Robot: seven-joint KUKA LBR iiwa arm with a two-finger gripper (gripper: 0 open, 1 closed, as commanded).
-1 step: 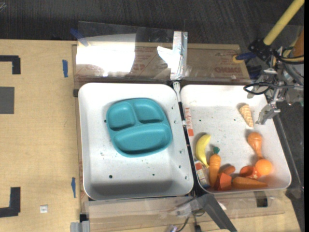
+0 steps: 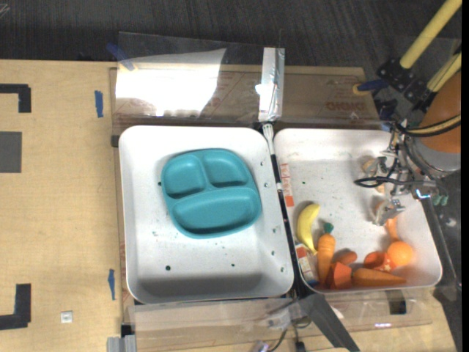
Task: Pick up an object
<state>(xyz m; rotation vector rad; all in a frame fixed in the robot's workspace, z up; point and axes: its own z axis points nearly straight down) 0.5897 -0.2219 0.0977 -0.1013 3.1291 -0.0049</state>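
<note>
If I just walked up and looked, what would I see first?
Probably the big teal divided plate, lying alone in the middle of the left white bin. Next, the bright pile in the near part of the right bin: a yellow banana beside carrots and a round orange. The robot's gripper hangs over that bin's right side, just above the orange.

A robotics lab is suggested — two white bins (image 2: 139, 149) are set on a taped plywood bench (image 2: 51, 196), toy food (image 2: 333, 251) is laid in one, and cabled robot hardware (image 2: 410, 86) is mounted above dark carpet (image 2: 220, 6).
</note>
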